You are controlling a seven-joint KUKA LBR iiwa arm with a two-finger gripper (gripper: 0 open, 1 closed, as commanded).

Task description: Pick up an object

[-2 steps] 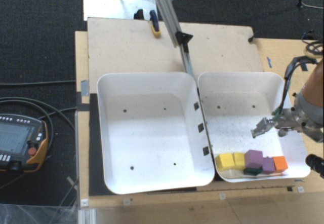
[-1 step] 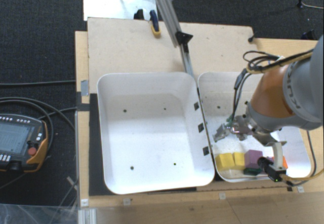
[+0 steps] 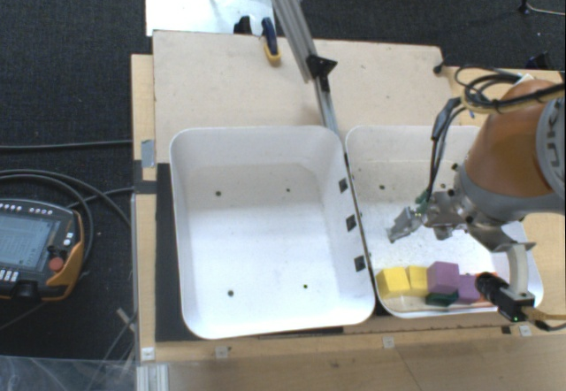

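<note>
Nearest us, along the front edge of the right bin [image 3: 389,164] at about five o'clock in the camera view, we saw a row of small blocks: a yellow block [image 3: 392,281] touching a second yellow block [image 3: 417,278], then a purple block [image 3: 443,274], a dark green block [image 3: 440,298] just in front of it, and a lighter purple block [image 3: 468,288] at the row's three o'clock end. A red and black part of the arm's mount sat just beside that last block, partly covering it.

A little farther in, the pincer [image 3: 405,224] hung over the middle of the right bin, at roughly eleven o'clock from the blocks and apart from them. We could not tell whether it was released or clenched, and we saw nothing held in it. Behind it, toward three o'clock, the grey arm [image 3: 491,208] widened into its orange band [image 3: 508,146], with black cables looping over the top.

At nine o'clock from the right bin lay the left bin [image 3: 190,203], its floor bare and white apart from a few dark dots. The two bins touched along a shared rim carrying small black tabs.

Farther still, the desk [image 3: 380,80] stretched pale beyond both bins, crossed by a slanting metal rail [image 3: 287,4]. A teach pendant [image 3: 35,246] rested on the dark floor at nine o'clock.
</note>
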